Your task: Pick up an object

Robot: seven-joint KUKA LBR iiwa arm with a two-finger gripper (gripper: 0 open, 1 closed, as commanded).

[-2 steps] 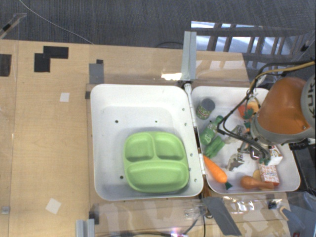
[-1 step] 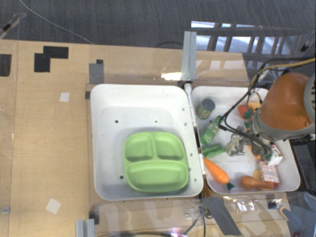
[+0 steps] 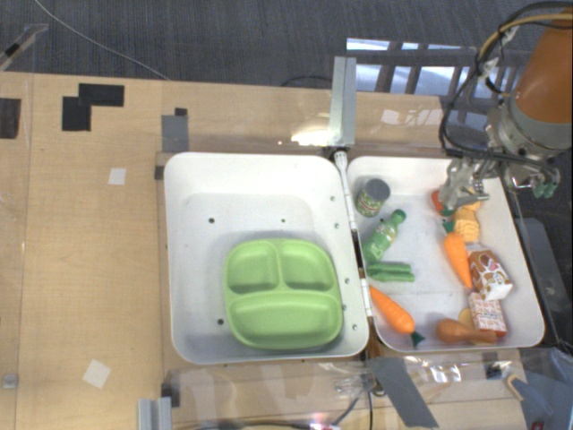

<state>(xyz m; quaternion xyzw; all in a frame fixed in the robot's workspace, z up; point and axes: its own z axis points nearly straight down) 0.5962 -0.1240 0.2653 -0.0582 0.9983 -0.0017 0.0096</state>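
Note:
My gripper (image 3: 462, 189) hangs over the far right part of the right bin (image 3: 421, 240), under the orange-banded wrist. Right below it lie a small red piece (image 3: 438, 202) and a yellow piece (image 3: 466, 221), and the gripper partly hides them. I cannot see whether it touches either one. An orange carrot (image 3: 457, 256) lies just in front of them. Beside the carrot is a red and white carton (image 3: 490, 277), with another carton (image 3: 486, 315) nearer the front rim.
The right bin also holds a green can (image 3: 372, 195), a green bottle (image 3: 385, 233), a green pod (image 3: 390, 271), a second carrot (image 3: 392, 309) and a brown sausage-like piece (image 3: 458, 331). A green divided plate (image 3: 282, 292) lies in the left bin (image 3: 206, 204).

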